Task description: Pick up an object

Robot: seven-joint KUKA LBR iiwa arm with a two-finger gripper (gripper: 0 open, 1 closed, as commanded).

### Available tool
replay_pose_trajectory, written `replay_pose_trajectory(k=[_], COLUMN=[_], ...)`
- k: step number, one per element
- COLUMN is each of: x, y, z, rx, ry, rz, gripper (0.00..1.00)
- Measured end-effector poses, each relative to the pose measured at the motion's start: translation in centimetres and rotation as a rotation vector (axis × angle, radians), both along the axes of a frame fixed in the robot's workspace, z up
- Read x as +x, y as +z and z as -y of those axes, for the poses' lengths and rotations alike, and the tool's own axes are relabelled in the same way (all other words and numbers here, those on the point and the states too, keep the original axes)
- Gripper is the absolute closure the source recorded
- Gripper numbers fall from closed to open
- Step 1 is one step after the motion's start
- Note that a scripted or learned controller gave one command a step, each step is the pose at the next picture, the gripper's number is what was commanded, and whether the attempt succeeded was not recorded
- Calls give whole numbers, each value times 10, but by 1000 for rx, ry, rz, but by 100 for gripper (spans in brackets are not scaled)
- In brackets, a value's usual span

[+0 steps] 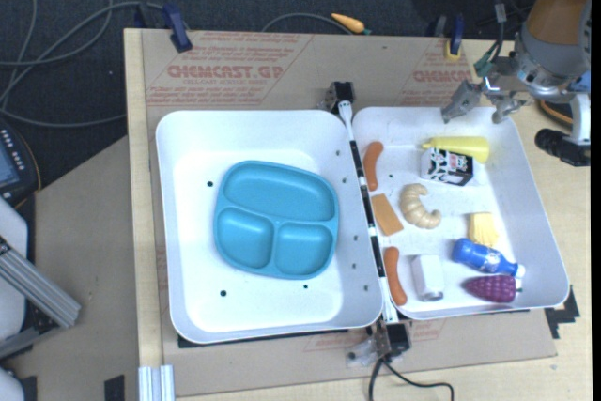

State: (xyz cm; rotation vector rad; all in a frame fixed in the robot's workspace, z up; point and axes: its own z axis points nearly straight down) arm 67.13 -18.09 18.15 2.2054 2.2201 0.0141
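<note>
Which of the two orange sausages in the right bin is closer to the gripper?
The upper sausage, lying at the bin's top left beside the divider. The other sausage sits near the bottom edge, much farther from the gripper.

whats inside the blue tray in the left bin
Nothing shows in the blue tray: its three compartments look bare. The tray hides the bin floor beneath it.
</note>
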Motion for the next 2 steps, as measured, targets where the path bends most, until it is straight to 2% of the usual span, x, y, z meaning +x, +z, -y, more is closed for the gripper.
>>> replay_pose_trajectory(k=[1, 2], x=[-35, -17], y=[-76, -86], z=[-11, -29], rx=[3, -5], ry=[-6, -19], rz=[-13, -32], gripper=[0, 0])
